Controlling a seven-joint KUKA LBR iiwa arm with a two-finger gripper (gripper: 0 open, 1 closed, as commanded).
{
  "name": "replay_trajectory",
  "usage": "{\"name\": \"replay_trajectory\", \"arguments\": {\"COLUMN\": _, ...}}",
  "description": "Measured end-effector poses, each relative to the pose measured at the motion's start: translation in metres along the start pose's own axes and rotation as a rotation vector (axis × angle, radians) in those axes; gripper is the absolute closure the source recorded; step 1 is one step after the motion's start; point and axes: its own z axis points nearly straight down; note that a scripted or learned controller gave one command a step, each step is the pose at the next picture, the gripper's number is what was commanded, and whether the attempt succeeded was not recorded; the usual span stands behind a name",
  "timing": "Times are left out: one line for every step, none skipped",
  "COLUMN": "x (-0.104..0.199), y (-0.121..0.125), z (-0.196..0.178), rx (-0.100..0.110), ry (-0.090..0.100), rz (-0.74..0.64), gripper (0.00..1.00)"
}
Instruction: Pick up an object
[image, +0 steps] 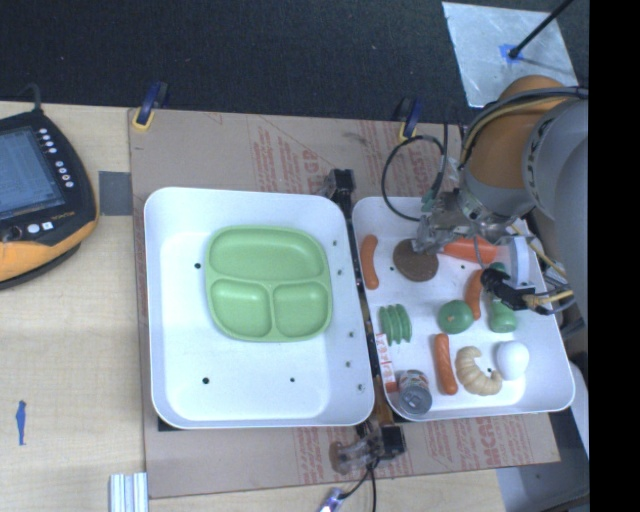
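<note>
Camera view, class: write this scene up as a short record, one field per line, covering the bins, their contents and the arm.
left bin: holds a green divided plate
right bin: holds toy foods and a small can
sausages: one by the bin's left wall, one near the can
other foods: brown disc, green ridged piece, white egg, croissant
arm: over the right bin's far end
end effector: just above the brown disc; grip hidden
bench extras: orange control pendant at left
</note>
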Motion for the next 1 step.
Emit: {"name": "replay_trajectory", "arguments": {"x": 0.0000, "y": -0.0001, "z": 0.0001, "rx": 0.000, "ry": 0.000, "rz": 0.000, "gripper": 0.00}}
